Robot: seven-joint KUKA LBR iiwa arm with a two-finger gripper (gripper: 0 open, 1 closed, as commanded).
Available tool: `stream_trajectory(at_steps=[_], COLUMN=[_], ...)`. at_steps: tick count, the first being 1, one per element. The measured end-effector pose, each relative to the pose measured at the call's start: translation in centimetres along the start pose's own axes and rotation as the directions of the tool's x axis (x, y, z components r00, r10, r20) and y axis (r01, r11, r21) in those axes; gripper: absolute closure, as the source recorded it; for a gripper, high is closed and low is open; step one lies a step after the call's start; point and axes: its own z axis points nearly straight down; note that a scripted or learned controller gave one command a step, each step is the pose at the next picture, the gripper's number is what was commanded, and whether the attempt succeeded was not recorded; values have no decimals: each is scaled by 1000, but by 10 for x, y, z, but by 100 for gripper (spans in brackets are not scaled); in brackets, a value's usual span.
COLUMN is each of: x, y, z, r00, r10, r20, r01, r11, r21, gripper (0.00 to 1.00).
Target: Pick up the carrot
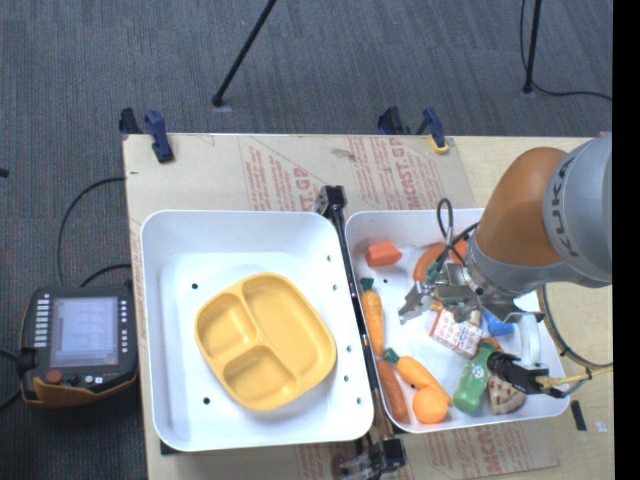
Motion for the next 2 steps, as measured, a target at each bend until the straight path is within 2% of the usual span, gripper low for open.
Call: stream_trajectory(at_steps=[1, 2], x=[-19, -5], y=[72, -41], z=[50, 51], r00=[1000, 994], r10=[-28, 111], r20=[1, 0], r01=[28, -111], r11=[1000, 994], r21=[-2, 2], gripper=[0, 0])
